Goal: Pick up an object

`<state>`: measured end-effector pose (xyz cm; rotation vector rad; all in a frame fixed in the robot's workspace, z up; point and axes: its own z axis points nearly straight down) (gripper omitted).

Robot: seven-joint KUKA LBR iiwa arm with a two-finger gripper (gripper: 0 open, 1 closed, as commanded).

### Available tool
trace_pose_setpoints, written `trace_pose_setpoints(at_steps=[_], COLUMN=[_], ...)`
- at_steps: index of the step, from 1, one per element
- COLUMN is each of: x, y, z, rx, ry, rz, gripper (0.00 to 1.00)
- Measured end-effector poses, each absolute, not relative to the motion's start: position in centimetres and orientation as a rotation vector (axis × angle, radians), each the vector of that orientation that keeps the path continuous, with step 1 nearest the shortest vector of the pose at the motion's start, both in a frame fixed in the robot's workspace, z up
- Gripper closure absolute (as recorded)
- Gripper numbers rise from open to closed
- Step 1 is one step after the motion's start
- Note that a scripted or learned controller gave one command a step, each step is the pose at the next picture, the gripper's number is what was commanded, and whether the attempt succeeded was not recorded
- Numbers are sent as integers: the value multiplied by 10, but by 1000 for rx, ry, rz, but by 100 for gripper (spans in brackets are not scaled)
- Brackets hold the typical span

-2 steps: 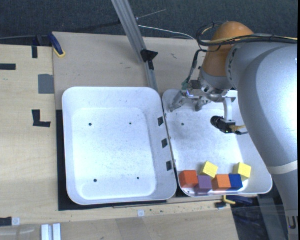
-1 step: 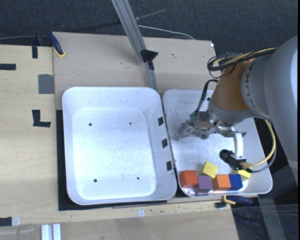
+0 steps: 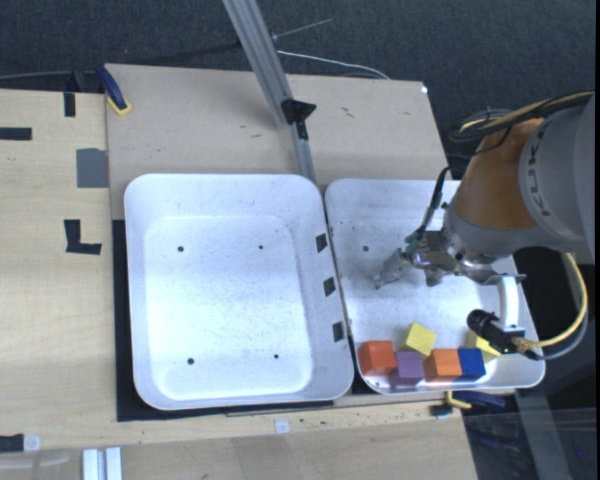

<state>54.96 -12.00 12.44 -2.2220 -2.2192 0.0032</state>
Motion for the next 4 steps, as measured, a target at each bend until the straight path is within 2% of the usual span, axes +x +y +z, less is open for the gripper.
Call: trace_pose_setpoints(at_steps=[1,2,3,4], x=[551,541,535,567], y=[-118,-80,-41,25], z=[132,196,216,281], rx=[-2218,-2217,-2215,-2214], ry=[-2221,-2228,-2227,-2234], rz=[1,-6,-2,-10], gripper=[100,100,100,100])
